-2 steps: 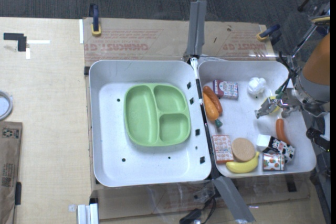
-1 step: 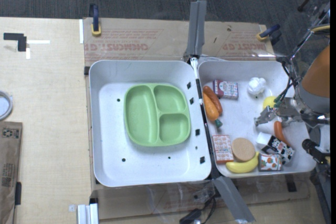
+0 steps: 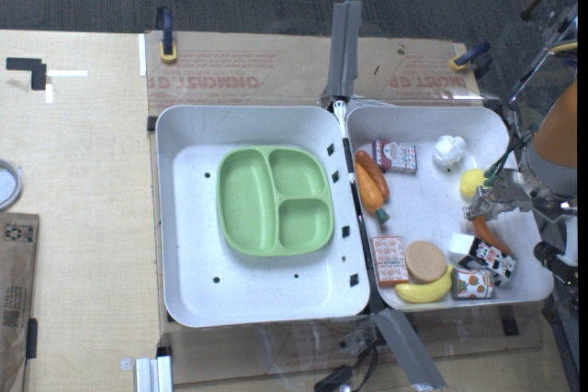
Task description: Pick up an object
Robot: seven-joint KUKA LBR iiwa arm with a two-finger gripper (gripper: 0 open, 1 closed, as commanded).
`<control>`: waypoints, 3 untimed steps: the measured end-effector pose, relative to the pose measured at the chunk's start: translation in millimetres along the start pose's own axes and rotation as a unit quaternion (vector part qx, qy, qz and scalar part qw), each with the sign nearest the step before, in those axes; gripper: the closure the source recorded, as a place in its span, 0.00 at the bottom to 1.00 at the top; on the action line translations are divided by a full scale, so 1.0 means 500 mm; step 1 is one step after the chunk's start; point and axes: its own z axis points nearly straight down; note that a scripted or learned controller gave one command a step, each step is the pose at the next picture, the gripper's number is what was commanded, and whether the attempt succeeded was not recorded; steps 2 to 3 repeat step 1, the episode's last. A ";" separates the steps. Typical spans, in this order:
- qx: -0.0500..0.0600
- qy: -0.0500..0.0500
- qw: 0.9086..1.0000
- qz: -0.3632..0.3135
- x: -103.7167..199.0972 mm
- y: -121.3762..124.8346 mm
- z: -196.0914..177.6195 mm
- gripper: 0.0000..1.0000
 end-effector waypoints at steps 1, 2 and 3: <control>0.000 -0.004 1.000 0.021 0.092 0.125 -0.165 1.00; 0.000 -0.004 1.000 0.021 0.092 0.125 -0.165 1.00; 0.000 -0.004 1.000 0.021 0.092 0.125 -0.165 1.00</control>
